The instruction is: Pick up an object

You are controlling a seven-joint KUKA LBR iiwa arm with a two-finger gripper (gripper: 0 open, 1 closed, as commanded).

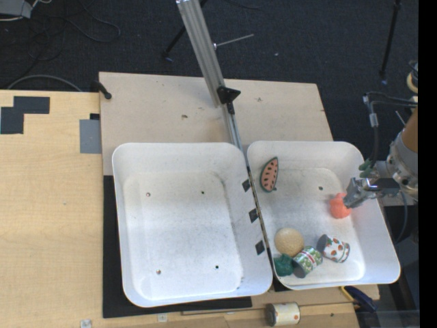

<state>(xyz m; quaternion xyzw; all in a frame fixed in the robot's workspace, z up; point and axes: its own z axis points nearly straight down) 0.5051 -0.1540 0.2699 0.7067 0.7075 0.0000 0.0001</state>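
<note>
My gripper [356, 193] reaches in from the right edge, over the right side of the right bin [307, 157]. An orange-red object [339, 207] lies just below and left of the fingertips, touching or nearly touching them; I cannot tell whether it is between them. A watermelon slice [269, 174] lies near the bin's left wall. Along the front of the bin sit a tan ball [289, 240], a dark green object [284, 265], a green and white can [308, 260] and a white cup with red spots [334, 249].
The left bin [136, 162] stands beside the right one, with black clips [252, 215] along the shared wall. A slanted aluminium bar [205, 53] rises behind the bins. A small cylinder [283, 313] lies on the bench in front.
</note>
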